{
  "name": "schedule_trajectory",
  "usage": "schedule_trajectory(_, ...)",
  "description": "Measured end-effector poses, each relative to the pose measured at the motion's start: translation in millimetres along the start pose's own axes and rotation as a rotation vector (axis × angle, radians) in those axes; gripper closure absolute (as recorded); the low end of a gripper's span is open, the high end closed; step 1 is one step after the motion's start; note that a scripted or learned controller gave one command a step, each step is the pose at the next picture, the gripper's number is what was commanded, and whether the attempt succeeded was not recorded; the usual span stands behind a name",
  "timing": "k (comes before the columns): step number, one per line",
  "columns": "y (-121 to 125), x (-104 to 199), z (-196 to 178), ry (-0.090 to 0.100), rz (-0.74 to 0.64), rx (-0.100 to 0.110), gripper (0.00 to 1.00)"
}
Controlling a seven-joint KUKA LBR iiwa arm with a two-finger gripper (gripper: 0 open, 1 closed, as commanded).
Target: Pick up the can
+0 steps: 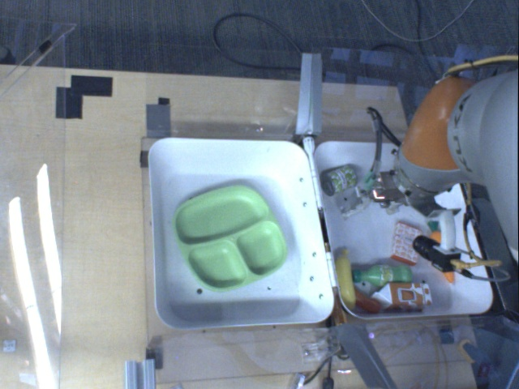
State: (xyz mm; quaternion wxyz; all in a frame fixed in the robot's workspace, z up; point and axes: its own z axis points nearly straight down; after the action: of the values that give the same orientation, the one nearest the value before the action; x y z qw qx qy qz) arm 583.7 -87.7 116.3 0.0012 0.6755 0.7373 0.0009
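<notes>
Item one: the can, which we find lying on its side in the far left corner of the right bin, close to the divider between the two bins.

Item two: the pincer, which we record low in the right bin, just beside the can on its near right side. We cannot tell how its tips stand, and we see nothing gripped in it. The grey arm with its orange band reaches in from the right.

Item three: the left bin, which holds a green divided tray with three compartments, set about the middle.

Item four: along the near side of the right bin we list a green bottle, a yellow banana against the left wall, and a small brown carton.

Item five: the wooden desk bearing both bins.
</notes>
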Motion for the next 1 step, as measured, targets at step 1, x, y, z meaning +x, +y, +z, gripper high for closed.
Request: schedule_trajectory(1,55.9,-1.3,25.3,0.0,0.018,-0.001,0.0)
